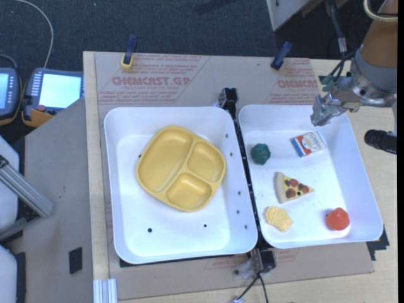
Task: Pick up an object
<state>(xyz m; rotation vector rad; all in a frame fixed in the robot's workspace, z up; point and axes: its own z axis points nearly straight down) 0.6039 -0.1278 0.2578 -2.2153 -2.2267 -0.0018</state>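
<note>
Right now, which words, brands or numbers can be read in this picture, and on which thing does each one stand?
"CHEMCAST GP": red print on the brown board under the bins, left of centre; the last letters are faint.
A second red print of the same kind near the board's upper right, partly hidden by the right bin; not fully readable.
Small carton in the right bin: red and blue label, too small to read.
Screens at far left: too blurred to read.

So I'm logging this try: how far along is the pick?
Nothing looks picked yet. The claw hangs at the right bin's top edge, nearest the small carton. The green ball, pizza slice, corn and tomato all lie inside. Descent, grasp and lift remain.
</note>
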